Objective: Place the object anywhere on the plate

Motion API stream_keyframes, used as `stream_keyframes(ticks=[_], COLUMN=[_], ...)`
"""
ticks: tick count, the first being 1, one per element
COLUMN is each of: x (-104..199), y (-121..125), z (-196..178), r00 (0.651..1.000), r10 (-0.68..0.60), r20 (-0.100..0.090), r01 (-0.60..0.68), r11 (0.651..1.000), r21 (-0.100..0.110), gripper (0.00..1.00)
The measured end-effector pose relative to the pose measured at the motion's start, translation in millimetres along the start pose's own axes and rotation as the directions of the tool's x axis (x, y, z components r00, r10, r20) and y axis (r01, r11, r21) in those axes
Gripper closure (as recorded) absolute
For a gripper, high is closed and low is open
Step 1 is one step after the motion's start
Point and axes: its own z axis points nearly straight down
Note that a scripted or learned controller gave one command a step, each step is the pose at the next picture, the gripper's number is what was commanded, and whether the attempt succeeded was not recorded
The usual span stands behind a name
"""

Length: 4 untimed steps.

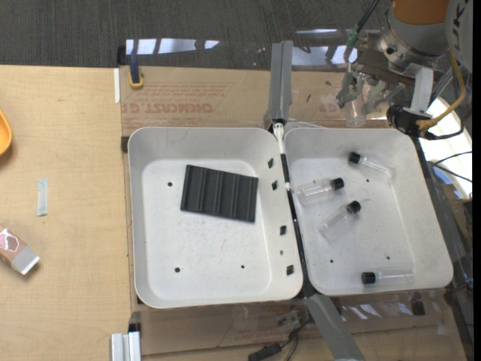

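Observation:
A dark grey ribbed plate [219,193] lies flat in the left bin [150,277], a little back of its middle. Several clear tubes with black caps lie in the right bin [428,224]: one at the back [368,162], one near the divider [322,189], one in the middle [342,218] and one along the front wall [387,277]. My gripper [359,100] hangs over the back rim of the right bin, well above the tubes and far right of the plate. Something pale and glassy blurs at its tip, and I cannot make out what it is.
A grey upright post [281,81] stands behind the join of the two bins. Yellow cable [440,115] loops off the wrist at the right. On the bench at the left lie a small wrapped item [16,251] and a grey strip [42,197].

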Motion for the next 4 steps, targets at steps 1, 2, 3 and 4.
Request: stream_keyframes(ticks=[1,2,3,4], x=[74,107,128,188], y=[-64,-108,-68,-53], z=[141,195,62,101], r00=[1.0,0.998,0.999,0.87], r10=[0.018,0.059,0.053,-0.493], r20=[0.0,-0.006,0.0,0.0], r01=[-0.018,-0.059,-0.053,0.493], r11=[1.0,0.998,0.999,0.87], r21=[0.002,-0.001,0.0,-0.001], gripper=[1.0,1.0,1.0,1.0])
